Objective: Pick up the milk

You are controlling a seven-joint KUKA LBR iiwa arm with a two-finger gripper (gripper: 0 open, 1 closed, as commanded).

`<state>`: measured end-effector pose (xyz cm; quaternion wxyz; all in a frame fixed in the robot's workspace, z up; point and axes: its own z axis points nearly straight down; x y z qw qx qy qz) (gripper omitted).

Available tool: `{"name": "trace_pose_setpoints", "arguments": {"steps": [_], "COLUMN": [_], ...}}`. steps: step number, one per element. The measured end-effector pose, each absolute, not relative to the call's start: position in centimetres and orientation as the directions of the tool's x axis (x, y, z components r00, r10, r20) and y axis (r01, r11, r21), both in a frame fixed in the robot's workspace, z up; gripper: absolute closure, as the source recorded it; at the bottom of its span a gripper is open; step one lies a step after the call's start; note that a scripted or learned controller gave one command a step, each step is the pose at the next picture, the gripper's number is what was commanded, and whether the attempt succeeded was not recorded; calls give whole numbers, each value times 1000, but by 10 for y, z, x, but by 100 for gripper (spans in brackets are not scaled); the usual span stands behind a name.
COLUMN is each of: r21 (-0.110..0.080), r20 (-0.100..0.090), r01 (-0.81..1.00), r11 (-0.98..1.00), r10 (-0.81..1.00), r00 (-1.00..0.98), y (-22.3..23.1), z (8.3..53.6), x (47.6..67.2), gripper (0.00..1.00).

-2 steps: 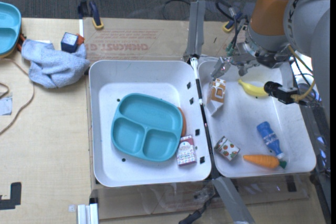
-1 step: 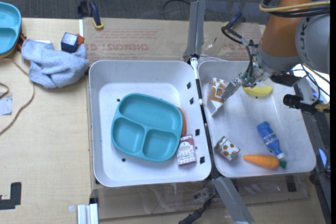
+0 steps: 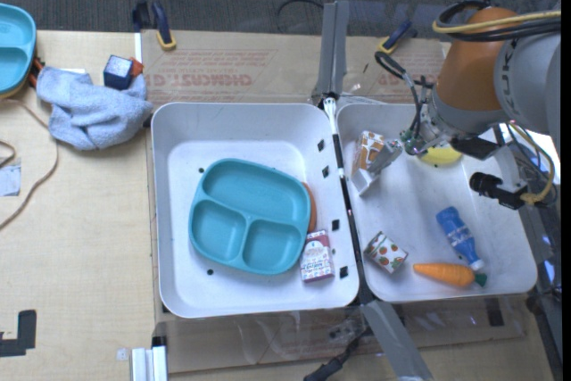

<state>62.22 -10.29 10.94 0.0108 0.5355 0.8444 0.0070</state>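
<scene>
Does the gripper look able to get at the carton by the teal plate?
Probably yes: nothing lies on the carton, so it is open from above. The plate sits close on its left and the bin wall is near its right.

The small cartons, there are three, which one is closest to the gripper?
The carton at the right bin's top left, just left of the gripper. The other two lie lower, one in each bin.

Teal divided plate (image 3: 251, 216) in left bin (image 3: 169, 192). Carrot (image 3: 446, 274) and blue bottle (image 3: 458, 234) lower right of right bin (image 3: 513, 285). Grey cloth (image 3: 89, 107) upper left on bench.
</scene>
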Motion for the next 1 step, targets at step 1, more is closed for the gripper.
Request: {"name": "trace_pose_setpoints", "arguments": {"steps": [1], "r21": [24], "r20": [-6], "r01": [986], "r11": [166], "r10": [986], "r00": [-166], "y": [-103], "z": [109], "x": [633], "gripper": [0]}}
